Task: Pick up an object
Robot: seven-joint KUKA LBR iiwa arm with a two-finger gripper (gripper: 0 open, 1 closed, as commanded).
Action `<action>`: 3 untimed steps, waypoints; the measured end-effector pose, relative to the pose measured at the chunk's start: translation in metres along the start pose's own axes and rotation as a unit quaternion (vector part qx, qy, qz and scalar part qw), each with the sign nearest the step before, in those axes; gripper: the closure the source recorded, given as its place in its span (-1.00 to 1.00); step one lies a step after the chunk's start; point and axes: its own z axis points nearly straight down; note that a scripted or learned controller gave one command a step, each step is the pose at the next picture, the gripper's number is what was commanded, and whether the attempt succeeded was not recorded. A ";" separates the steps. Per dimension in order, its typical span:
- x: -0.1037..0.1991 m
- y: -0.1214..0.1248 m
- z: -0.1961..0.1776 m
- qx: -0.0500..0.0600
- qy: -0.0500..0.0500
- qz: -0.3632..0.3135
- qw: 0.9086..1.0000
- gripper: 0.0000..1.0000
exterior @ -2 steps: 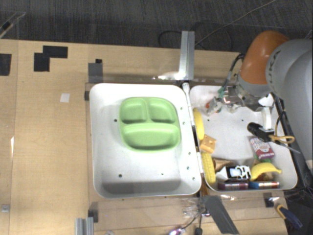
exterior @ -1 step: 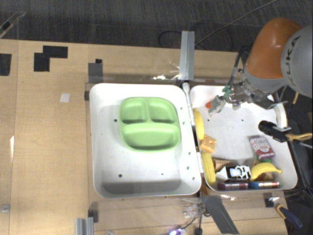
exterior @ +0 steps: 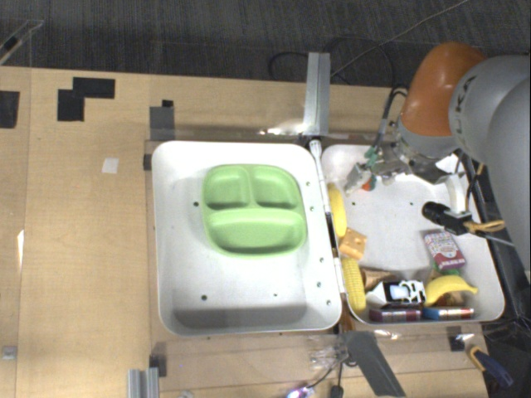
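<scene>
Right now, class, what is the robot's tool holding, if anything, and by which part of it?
Nothing. The tool hangs above bare floor at the far end of the right-hand white bin, with no object between its tips.

arm (exterior: 498, 98): grey rounded casing; orange band (exterior: 436, 85); dark cables near wrist; metallic fingers (exterior: 365, 175)

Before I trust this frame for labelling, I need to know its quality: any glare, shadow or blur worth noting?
Camera view: soft overall, so small items by the right bin's near wall blur together; the left bin shows a grey shadow along its near wall; the green tray reads clearly; bright glare sits near the gripper; the arm looms large and unsharp.
</scene>
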 end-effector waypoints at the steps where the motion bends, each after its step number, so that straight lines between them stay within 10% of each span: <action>1: 0.000 0.000 0.000 0.000 0.000 0.000 1.000 -1.00; 2: 0.000 0.000 -0.011 0.000 0.000 0.000 1.000 1.00; 3: 0.000 0.002 -0.012 -0.003 -0.001 0.000 1.000 -1.00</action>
